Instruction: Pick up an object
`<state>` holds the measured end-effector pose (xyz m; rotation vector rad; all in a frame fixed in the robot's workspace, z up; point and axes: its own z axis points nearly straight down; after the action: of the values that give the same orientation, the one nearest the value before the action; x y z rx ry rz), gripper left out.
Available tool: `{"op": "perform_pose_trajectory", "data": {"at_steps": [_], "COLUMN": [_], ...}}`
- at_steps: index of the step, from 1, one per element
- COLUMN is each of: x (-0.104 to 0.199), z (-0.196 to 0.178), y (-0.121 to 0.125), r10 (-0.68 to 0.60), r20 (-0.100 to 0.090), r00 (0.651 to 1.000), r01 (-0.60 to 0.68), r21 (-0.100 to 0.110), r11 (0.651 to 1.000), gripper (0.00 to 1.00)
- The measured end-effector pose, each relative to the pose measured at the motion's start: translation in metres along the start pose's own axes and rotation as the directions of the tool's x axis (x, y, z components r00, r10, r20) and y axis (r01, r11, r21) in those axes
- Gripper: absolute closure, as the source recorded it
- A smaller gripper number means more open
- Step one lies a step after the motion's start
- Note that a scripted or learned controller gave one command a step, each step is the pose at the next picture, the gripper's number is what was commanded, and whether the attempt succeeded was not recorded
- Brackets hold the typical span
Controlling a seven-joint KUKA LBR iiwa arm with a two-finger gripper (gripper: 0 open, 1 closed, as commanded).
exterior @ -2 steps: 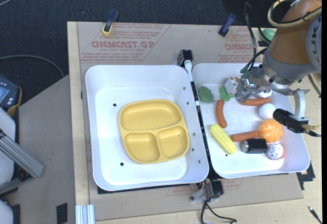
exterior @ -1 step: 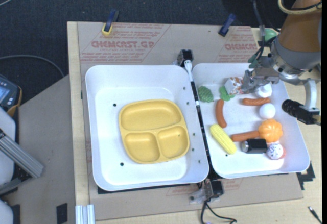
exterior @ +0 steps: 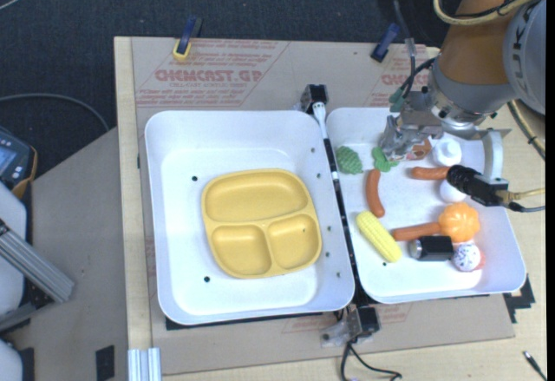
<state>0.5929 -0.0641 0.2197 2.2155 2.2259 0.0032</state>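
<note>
Gripper point(exterior: 397, 147) is down in the right bin point(exterior: 503, 279), upper-left area, near the back wall; can't tell from this angle whether it is released or clenched, too small and shadowed. Likely target is the small orange-red piece point(exterior: 382, 160) just under and beside it, touching or nearly so, probably a carrot end. Green leafy toy point(exterior: 349, 160) sits just to its left, the red sausage point(exterior: 374, 190) just below. To do this step well: centre over one item, descend straight, avoid nudging the green toy or the bin wall, close squarely. Corn cob point(exterior: 379, 237), orange fruit point(exterior: 459, 221) and black cylinder point(exterior: 431, 247) lie well apart, toward the front. Yellow tray point(exterior: 257, 221) is in the left bin point(exterior: 173, 223).
</note>
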Motion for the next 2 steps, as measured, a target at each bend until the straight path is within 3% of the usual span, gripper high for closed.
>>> {"op": "perform_pose_trajectory", "data": {"at_steps": [1,2], "x": [-0.0049,-0.0066], "z": [0.005,0.0044], "y": [0.0107,0.0065], "r10": [0.003,0.005], "r20": [0.002,0.001], "r00": [1.0,1.0], "r01": [-0.003,-0.005], "r21": [-0.001,0.002], "r11": [1.0,1.0], "gripper": [1.0,1.0]}}
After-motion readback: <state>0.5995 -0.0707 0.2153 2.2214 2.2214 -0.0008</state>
